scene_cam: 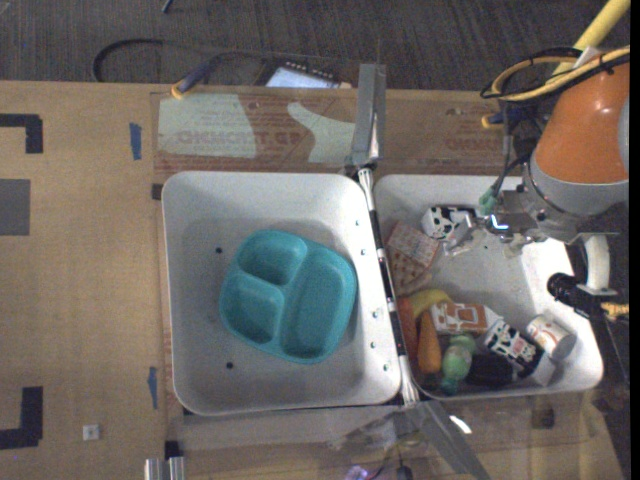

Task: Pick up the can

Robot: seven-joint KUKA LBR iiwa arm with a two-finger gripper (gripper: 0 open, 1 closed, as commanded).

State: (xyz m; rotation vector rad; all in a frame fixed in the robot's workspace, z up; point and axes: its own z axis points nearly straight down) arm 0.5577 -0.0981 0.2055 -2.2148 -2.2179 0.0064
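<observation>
Though the gripper (478,230) blurs (open or closed, untellable) — can (551,334), perhaps, beside crowded toys (462,343).

Dark grey carpeted floor (300,18) runs along the far side, and a loop of black cable (130,58) lies on it. Nearer, there's the pale tan wooden benchtop (80,268), evenly lit, with black angular tape marks (25,133) at its outer edge, a flat grey square patch (12,206) between them, and short strips of blue tape (135,140). A flattened brown cardboard sheet (260,133) lies along the bench's far side.
</observation>
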